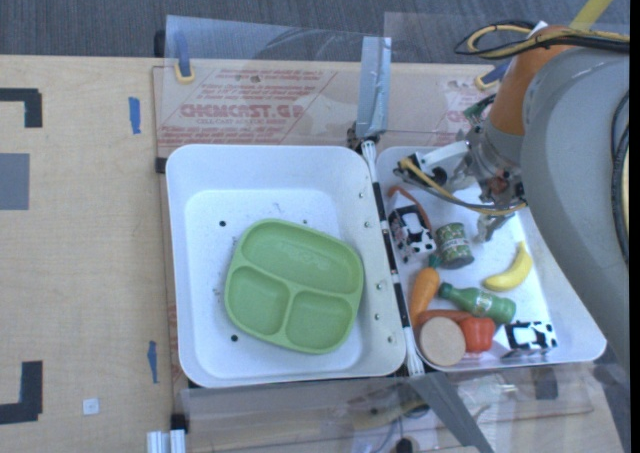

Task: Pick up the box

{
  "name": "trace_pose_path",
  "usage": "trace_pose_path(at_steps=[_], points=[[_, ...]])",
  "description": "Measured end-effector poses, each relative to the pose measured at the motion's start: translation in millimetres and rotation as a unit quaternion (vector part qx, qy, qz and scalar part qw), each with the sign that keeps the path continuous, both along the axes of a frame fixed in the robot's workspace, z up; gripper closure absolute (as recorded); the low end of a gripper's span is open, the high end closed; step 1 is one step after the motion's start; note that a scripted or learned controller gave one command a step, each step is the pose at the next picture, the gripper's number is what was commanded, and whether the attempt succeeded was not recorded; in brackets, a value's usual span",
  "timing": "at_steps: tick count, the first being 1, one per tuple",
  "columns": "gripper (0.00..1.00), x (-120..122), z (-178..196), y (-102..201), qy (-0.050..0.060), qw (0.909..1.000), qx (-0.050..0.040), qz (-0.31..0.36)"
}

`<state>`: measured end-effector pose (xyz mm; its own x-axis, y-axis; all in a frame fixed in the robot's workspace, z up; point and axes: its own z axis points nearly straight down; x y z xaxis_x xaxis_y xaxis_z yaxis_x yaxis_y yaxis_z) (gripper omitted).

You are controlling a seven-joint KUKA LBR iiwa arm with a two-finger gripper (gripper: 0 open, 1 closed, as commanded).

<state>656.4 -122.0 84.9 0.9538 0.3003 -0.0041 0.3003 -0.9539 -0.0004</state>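
Nearest the camera, along the bottom edge, clear plastic sheeting and some hardware lie blurred and hard to read. Above that sits the pale wooden desk [80, 271], marked with black tape corners and small blue tape strips. On it stand two shallow white bins side by side. The left bin [190, 191] carries a green divided plate [293, 286]. The right bin [572, 326] is crowded: a black-and-white patterned box [529, 337] lies at its near right corner, just beside a red item and a round tan disc [441, 339]; a green bottle [478, 301], a carrot [424, 290] and a banana [509, 269] lie a little farther in, then a small green can [452, 245] and another black-and-white cow-patterned piece [408, 231] by the dividing wall. The grey arm [585, 161] with its orange band covers the bin's far right part, cables trailing beneath it; the pincer [490, 221] hangs above the can's right, well apart from the box, and whether it is open or closed cannot be told. Beyond lie clear panels, red-printed cardboard and grey carpet.
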Motion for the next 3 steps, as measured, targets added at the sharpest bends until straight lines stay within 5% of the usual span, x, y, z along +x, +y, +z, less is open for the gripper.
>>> trace_pose_path(at_steps=[1, 2, 3], points=[[0.00, -2.0, 0.1, 23.6, 0.000, 0.9995, 0.0015, -0.033], [1.00, -0.8, 12.0, 23.8, -0.002, 0.9995, 0.0014, -0.032], [1.00, -5.3, 1.6, 15.2, -0.001, 0.9988, 0.0022, -0.050]])
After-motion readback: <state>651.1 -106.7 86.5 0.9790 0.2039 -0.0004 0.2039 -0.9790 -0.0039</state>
